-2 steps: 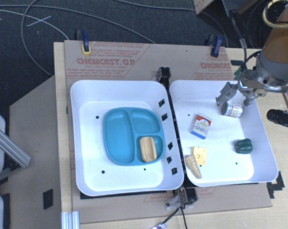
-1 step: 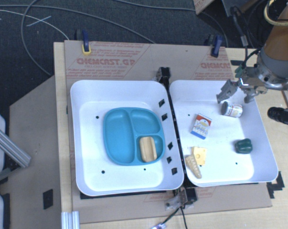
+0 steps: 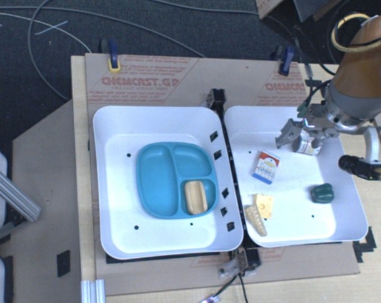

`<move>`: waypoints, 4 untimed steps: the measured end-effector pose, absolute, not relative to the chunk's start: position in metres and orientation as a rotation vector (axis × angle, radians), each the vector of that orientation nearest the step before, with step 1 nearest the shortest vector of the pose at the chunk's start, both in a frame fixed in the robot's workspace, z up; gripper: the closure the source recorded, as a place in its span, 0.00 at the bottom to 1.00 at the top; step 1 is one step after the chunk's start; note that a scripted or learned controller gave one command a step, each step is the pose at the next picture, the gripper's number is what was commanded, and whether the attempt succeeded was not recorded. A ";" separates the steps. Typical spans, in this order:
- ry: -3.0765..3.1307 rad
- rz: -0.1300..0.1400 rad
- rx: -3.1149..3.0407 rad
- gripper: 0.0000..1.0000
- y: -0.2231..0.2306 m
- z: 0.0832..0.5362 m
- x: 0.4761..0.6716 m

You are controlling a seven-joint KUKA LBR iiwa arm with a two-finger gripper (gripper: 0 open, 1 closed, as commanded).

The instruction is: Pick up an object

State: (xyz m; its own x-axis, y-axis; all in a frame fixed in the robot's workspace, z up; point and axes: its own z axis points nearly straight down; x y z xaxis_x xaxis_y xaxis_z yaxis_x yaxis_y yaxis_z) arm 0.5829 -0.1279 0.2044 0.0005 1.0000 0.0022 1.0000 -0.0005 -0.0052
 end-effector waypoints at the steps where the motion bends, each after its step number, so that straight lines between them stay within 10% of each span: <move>1: -2.216 0.005 -2.218 0.00 -0.133 0.155 0.574; 2: -2.217 0.003 -2.218 0.00 -0.127 0.112 0.574; 3: -2.220 -0.002 -2.221 1.00 -0.127 0.125 0.575; 4: -2.226 -0.004 -2.221 1.00 -0.119 0.175 0.570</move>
State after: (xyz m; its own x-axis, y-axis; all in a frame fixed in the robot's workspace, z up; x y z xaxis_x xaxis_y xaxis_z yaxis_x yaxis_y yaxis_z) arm 0.5702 -0.1195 0.1746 -0.0019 1.0000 -0.0002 1.0000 0.0019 0.0039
